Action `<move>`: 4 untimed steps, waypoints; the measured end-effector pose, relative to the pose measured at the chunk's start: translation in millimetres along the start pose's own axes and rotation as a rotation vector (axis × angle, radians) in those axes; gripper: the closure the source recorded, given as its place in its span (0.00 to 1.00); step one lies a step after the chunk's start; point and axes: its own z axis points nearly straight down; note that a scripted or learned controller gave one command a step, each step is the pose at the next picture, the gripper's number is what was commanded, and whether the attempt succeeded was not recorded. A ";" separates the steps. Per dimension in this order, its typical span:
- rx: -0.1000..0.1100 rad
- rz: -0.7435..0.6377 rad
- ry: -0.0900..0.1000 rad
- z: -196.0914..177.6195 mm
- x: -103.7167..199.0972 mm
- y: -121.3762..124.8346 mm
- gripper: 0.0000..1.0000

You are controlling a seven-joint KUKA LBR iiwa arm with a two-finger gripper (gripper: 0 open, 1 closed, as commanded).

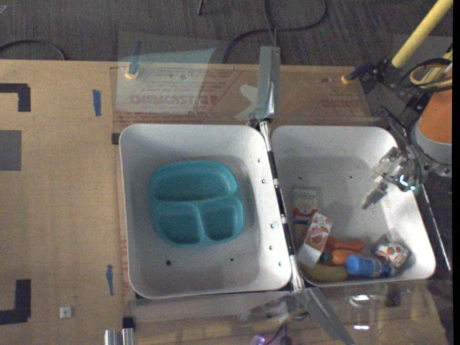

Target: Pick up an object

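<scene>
The gripper (384,182) hangs over the right bin (327,149), toward that bin's 3 o'clock wall, its two fingers spread apart with nothing between them. The objects to pick lie well apart from the jaws, at about 7 o'clock from them, heaped along the bin's near wall. A small carton (315,238) with red and white print lies tilted, its long axis running from 1 o'clock to 7 o'clock. Just beside it at 11 o'clock a flat pale packet (304,205) lies with its long axis close to 12–6. An orange carrot-like piece (346,246) lies across at 3–9, and below it a yellow banana-like piece (327,272) lies the same way, partly hidden under the carton's lower end. A blue bottle (365,266) points its cap toward 3 o'clock. A small can (392,253) with a red label sits at the heap's 3 o'clock end; its print is too blurred to read. The left bin (136,157) holds a teal divided tray (195,202). The arm's orange band (438,121) is cut off at the frame's edge.
</scene>
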 end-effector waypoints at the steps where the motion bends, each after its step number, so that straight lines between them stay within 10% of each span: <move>1: 0.000 0.122 0.002 28.7 9.2 23.9 0.00; 2: -0.001 0.070 -0.002 -33.7 -62.2 44.5 0.00; 3: -0.002 -0.445 0.000 -24.0 -22.4 14.9 0.00; 4: -0.006 -0.441 -0.011 -36.6 -24.7 15.5 1.00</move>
